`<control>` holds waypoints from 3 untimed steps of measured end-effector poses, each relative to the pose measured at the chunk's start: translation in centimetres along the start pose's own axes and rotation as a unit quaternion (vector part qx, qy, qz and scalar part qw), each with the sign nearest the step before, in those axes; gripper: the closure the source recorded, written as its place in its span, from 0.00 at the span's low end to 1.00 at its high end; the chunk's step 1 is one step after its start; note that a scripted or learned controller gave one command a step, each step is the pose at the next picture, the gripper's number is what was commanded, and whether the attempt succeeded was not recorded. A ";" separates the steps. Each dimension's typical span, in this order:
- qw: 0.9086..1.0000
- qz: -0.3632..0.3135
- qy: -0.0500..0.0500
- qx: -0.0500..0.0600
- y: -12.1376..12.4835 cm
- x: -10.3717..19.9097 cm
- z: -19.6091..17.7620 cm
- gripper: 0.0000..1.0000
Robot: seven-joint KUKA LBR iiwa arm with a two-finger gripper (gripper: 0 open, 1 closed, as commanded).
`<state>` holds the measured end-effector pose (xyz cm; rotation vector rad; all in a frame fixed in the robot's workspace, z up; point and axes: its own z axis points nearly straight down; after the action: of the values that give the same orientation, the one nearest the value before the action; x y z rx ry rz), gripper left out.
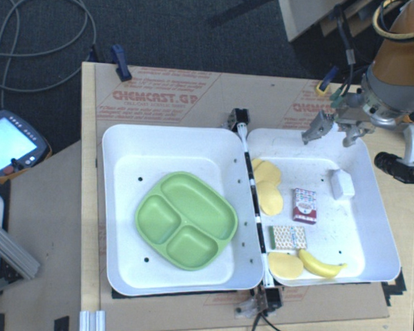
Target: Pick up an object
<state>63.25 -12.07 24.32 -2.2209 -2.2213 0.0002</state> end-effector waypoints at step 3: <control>1.000 0.000 0.000 0.001 -9.8 -0.1 15.9 0.00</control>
<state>53.40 -12.13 8.44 -2.2201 -2.2194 0.0010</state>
